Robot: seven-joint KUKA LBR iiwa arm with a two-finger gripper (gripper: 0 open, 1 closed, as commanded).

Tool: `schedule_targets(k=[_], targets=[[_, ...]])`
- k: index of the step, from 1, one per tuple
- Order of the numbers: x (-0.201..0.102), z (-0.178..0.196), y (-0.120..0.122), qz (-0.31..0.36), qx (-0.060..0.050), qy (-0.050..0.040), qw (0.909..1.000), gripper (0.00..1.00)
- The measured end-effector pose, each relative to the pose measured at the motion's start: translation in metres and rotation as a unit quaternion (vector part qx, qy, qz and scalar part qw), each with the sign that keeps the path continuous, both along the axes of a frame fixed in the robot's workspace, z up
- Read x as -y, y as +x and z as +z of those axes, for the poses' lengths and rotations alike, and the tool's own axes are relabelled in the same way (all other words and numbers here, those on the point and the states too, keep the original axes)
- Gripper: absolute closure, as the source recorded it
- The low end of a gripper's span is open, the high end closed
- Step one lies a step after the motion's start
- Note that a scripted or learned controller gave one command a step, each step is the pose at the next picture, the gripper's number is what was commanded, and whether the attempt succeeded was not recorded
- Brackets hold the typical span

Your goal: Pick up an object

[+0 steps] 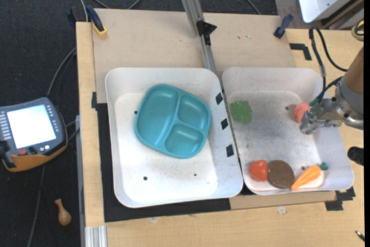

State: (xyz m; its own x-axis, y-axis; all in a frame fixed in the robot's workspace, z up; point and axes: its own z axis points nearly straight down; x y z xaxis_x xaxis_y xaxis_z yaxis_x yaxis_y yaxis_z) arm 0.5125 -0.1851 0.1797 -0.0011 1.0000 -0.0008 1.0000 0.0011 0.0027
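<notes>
Left bin (124, 182): teal divided plate (173, 120). Right bin (254, 81): green block (240, 111), pink piece (300, 112) beside gripper (309, 124), tomato (259, 170), brown disc (280, 173), carrot (307, 177) along near rim. Bare middle. Finger state: cannot tell.

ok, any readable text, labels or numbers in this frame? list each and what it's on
None can be read.
The teach pendant left of the bench has a lit screen, but it is washed out white; nothing legible.
The buttons beneath that screen are too small to make out.
The teal divided plate, the white bins and the toy foods bear no visible print.
</notes>
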Motion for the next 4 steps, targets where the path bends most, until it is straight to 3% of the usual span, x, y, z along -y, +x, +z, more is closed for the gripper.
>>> schedule_targets(k=[1, 2, 4], targets=[[-0.005, 0.063, 0.003, 0.001, 0.003, -0.0007, 1.0, 1.0], [-0.006, 0.061, 0.004, 0.0, 0.0, 0.0002, 1.0, 1.0], [-0.107, 0.04, 0.032, 0.003, -0.002, 0.0017, 1.0, 1.0]])
